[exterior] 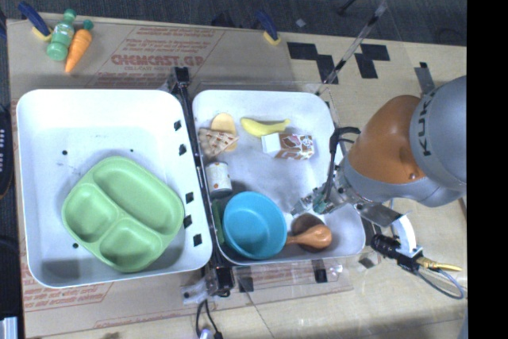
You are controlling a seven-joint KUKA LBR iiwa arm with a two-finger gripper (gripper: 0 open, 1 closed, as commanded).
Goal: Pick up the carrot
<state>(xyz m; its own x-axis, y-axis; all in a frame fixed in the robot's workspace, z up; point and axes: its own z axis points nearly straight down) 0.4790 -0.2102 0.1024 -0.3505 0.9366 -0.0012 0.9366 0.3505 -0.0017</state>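
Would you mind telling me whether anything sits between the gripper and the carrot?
Yes: the gripper is low in the right bin, and the carrot lies outside, beyond the left bin's far corner. The blue bowl, bin walls and green tray lie between.

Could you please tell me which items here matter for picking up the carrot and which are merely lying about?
Job: carrot, gripper.

Lying about: green bottle, green tray, blue bowl, banana, waffle, can.
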